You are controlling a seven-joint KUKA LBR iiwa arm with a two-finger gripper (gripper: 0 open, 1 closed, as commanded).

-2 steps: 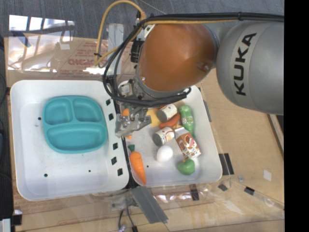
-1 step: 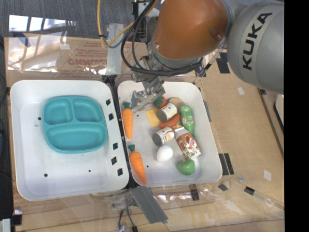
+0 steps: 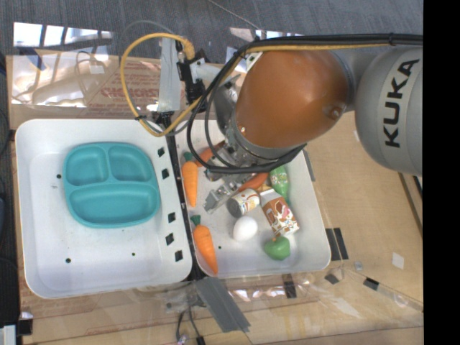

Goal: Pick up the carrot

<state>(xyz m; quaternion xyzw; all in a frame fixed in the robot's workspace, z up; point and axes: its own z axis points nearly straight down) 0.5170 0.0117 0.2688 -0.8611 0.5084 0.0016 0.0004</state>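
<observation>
Left bin point(image 3: 32, 192): a shallow white bin fills the left half of the bench, its floor bare apart from one item.
Divided plate point(image 3: 111, 184): a teal plate with three compartments lies flat in the upper middle of the left bin, well clear of the walls.
Divider point(image 3: 171, 192): the two bins meet along a white ridge marked with small black tabs.
Upper carrot point(image 3: 190, 182): an orange carrot lies lengthwise just inside the left wall of the right bin, near the divider.
Lower carrot point(image 3: 205, 248): a second carrot lies against the same wall, closer to the front corner, pointing toward the bin's front edge.
Third carrot point(image 3: 253, 182): an orange piece, partly hidden by the arm, slants across the middle of the right bin.
Gripper point(image 3: 215, 196): the grey metal tool hangs low over the centre of the right bin, between the upper carrot and a small can; whether its fingers are apart or together cannot be told, and no carrot is seen between them.
Small can point(image 3: 244, 203): lies on its side just beside the gripper.
White egg point(image 3: 245, 228): sits below the can.
Printed carton point(image 3: 280, 218): lies tilted to the right of the egg.
Green items point(image 3: 277, 248): one near the front, another by the far wall.
Arm point(image 3: 291, 95): the orange band and grey KUKA casing loom over the right bin's back half.
</observation>
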